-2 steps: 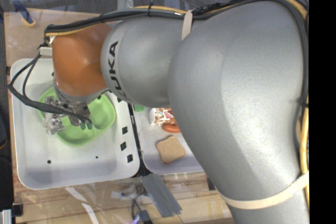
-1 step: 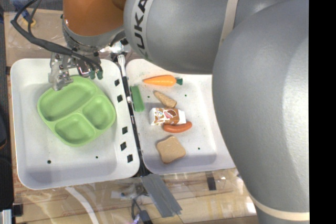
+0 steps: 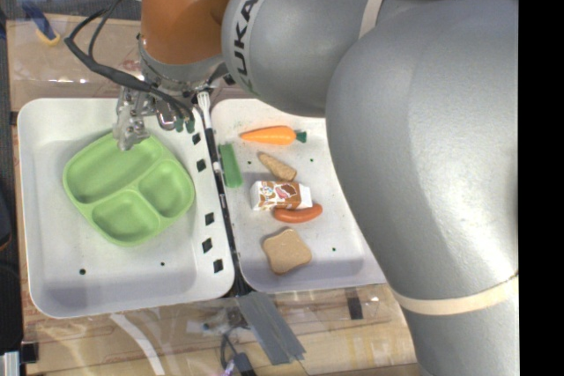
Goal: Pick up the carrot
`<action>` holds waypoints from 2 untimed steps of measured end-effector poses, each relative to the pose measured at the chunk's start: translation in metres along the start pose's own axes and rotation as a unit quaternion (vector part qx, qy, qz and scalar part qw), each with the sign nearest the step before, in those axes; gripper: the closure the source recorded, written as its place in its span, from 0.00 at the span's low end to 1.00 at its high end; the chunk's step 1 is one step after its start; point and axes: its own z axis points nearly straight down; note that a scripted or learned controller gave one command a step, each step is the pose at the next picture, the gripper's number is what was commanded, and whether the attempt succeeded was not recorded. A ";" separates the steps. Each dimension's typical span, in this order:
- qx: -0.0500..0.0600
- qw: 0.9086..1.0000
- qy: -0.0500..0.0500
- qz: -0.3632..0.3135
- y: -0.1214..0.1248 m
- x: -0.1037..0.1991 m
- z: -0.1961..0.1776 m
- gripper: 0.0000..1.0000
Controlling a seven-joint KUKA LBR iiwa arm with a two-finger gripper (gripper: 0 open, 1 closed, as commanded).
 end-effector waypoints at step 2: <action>0.000 0.999 -0.003 -0.042 -0.035 0.010 -0.060 1.00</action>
